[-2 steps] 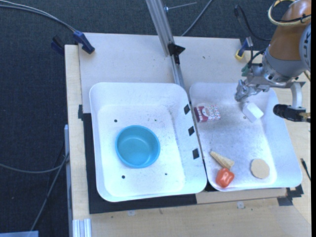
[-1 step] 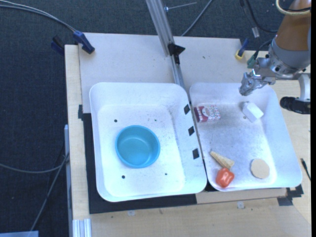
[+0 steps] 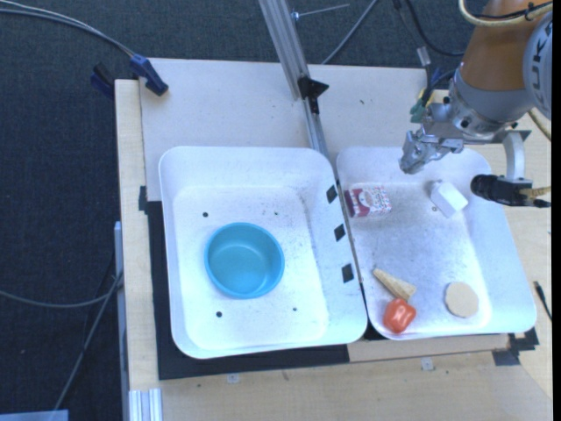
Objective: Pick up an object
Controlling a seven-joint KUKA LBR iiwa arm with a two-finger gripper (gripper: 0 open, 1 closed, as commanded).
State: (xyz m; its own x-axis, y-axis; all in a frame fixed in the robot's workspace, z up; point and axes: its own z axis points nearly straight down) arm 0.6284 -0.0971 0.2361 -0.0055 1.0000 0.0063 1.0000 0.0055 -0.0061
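- Grey gripper (image 3: 419, 158) hovers over the right bin (image 3: 517, 279)'s far edge; whether it is wide or narrow, I cannot tell.
- Nearest target: white block (image 3: 449, 198), just beside it.
- Descend squarely, centred over the block.

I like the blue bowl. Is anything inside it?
The blue bowl in the left bin looks empty; its blue bottom shows. Anything underneath the bowl is covered.

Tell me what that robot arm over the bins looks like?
The arm is thick and rounded, with a wide orange band above a pale grey wrist section. A yellowish cable loops near its top. At its end sits a small grey metal gripper, with dark cables and a black attachment beside it.
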